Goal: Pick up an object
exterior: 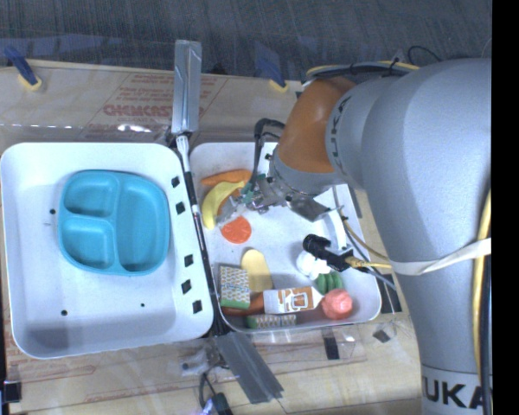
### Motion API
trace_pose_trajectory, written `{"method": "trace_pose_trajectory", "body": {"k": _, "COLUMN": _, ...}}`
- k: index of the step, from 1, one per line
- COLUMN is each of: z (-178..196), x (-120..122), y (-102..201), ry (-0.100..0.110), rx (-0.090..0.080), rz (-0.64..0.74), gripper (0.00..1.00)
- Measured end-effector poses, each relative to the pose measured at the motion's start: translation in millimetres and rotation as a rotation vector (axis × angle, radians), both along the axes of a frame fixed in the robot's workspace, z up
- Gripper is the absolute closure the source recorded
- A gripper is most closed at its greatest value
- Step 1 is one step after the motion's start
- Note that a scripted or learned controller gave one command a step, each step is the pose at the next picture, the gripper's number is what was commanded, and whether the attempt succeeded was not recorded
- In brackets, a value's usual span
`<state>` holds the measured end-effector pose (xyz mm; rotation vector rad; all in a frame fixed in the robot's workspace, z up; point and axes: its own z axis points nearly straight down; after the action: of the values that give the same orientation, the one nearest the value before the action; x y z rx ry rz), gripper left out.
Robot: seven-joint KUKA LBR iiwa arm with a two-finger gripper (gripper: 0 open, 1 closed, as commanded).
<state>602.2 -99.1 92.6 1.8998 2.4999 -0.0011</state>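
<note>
Yellow banana (213,204) lies at the top left of the right bin (368,305), with the gripper (249,197) low right beside it. I cannot tell how the hand is set. It might slip off the banana's round side or bump the orange slice (235,230) close by.

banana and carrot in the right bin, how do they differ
The banana is yellow, curved and thicker; the carrot is orange, slimmer and nearly straight. The banana runs up-down along the bin's left wall; the carrot lies crosswise above it. Both sit in the right bin, beside the gripper.
</note>
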Motion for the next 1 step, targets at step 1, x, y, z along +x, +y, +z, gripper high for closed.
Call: {"method": "trace_pose_trajectory", "body": {"k": 1, "z": 10.2, "x": 0.5, "y": 0.6, "ry": 0.0, "rx": 0.001, "rz": 0.003, "gripper": 1.0}}
